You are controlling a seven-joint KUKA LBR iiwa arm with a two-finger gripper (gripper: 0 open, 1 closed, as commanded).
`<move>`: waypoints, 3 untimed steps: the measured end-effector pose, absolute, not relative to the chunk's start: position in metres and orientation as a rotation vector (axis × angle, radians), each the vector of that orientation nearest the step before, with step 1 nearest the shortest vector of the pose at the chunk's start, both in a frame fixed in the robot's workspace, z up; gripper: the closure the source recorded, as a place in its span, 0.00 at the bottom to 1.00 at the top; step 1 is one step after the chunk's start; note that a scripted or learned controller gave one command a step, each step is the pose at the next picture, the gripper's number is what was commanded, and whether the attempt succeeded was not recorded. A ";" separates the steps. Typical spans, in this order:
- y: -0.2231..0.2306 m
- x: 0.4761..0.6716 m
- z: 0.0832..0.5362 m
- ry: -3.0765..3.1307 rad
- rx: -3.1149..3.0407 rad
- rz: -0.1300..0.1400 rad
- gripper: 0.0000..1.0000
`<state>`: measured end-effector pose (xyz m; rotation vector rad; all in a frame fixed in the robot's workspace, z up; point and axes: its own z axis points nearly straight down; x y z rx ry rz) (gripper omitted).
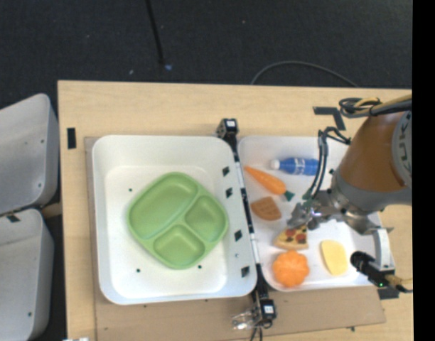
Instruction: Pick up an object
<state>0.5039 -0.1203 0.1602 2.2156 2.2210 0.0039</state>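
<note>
Pizza slice (293,239) | just below fingers (303,217) | right bin (360,279) | finger state unclear

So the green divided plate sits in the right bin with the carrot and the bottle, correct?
No. The camera view shows the green divided plate alone in the left bin; the carrot and the bottle are in the right bin.
</note>
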 end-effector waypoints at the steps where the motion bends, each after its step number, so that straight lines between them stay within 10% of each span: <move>1: -0.116 0.503 0.205 2.221 2.214 0.005 1.00; 3: -0.055 0.514 0.257 2.230 2.211 0.004 1.00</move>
